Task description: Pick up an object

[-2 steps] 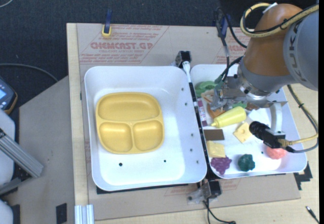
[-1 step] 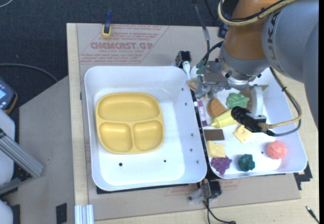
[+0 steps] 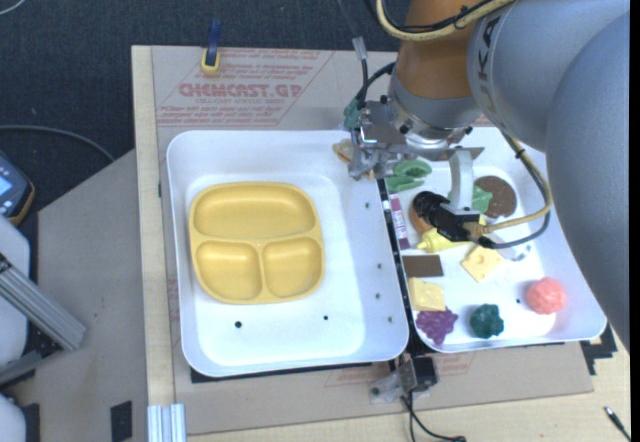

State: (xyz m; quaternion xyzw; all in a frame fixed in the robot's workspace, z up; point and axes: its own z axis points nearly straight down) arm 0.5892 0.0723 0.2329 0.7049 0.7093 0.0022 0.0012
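Pincer (image 3: 372, 152) hangs past the far right corner of the yellow divided plate (image 3: 258, 238); its grip cannot be told. A green toy (image 3: 410, 171) lies farther right of the plate.

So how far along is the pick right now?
Nothing looks picked yet: purple grapes, teal toy and pink ball lie in the right bin. In hand: the gripper hangs over that bin's far left corner. Left: a grasp and a lift.
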